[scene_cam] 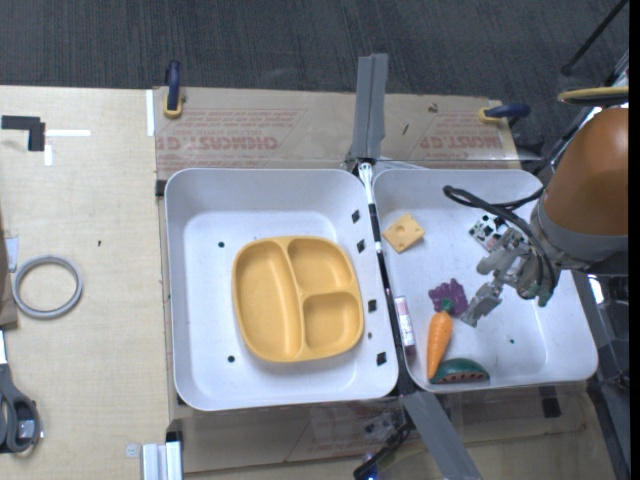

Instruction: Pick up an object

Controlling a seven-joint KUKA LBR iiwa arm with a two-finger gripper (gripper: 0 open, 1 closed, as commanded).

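The pincer point(488, 286) hangs over the right bin point(560, 353), at the end of the grey arm point(590, 193) with its orange band. I cannot tell how it is set. Nothing shows in its grip. Just to its left lie purple grapes point(449, 295). A toy carrot point(438, 340) lies just below the grapes, near the bin's front. A dark green and red toy point(461, 372) sits at the front wall, touching the carrot's tip. A yellow cheese piece point(404, 233) lies farther back, near the left wall. The left bin point(195, 268) holds a yellow tray point(297, 297) with three parts. On the surface point(90, 368) to the left lies a grey ring point(45, 286)
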